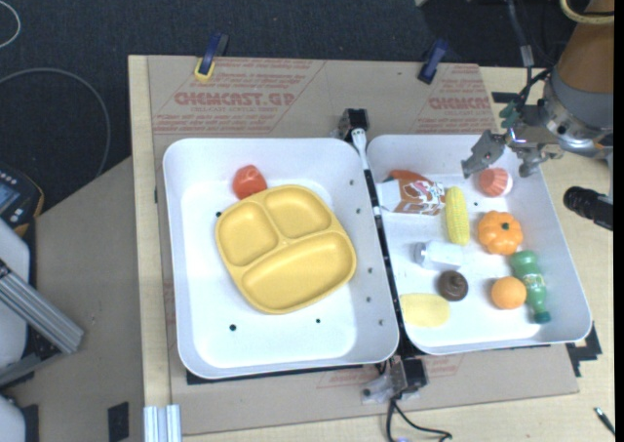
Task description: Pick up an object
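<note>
The right bin (565, 264) holds several toy foods: a pink-red fruit (495, 182), a corn cob (455, 215), an orange pumpkin (499, 233), an orange (508, 293), a green vegetable (531, 284), a brown donut (451, 285), a pale yellow piece (424, 309), a white piece (441, 254) and a red-and-white packet (414, 193). My gripper (507, 159) hovers at the bin's far right corner, just above the pink-red fruit. Its fingers (482, 154) are spread open with nothing between them.
The left bin (185, 235) carries a yellow divided plate (285, 247) and a red tomato (250, 180) behind it. A ridge (375, 235) separates the two bins. Clamps (207, 58) pin the cardboard base at the back.
</note>
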Available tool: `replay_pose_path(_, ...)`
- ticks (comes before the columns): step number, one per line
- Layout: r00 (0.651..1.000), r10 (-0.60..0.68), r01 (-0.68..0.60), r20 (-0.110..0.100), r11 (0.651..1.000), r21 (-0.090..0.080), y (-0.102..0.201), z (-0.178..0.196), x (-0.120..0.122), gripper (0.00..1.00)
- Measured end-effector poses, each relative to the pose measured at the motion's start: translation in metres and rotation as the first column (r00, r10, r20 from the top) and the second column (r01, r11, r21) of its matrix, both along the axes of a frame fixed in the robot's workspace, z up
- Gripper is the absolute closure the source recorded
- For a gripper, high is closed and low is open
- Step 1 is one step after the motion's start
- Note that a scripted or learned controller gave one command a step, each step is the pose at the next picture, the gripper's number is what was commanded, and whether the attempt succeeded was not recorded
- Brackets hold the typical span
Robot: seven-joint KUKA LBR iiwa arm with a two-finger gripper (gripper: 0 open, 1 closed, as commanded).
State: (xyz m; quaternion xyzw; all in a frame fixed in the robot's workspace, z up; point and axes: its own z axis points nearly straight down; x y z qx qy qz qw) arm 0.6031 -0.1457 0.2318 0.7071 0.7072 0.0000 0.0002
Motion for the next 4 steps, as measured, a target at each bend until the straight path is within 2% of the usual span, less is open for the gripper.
replay_pose_path(1,1.000,-0.001,0.001,0.000,1.000,-0.002,-0.042,-0.133,-0.022,0.00)
replay_pose_path(2,1.000,-0.001,0.001,0.005,1.000,-0.002,-0.041,-0.122,-0.020,1.00)
replay_pose_path(3,1.000,0.007,-0.007,0.011,1.000,-0.001,0.013,-0.062,0.043,1.00)
replay_pose_path(4,1.000,0.010,-0.010,0.006,1.000,0.003,0.100,-0.045,0.065,1.00)
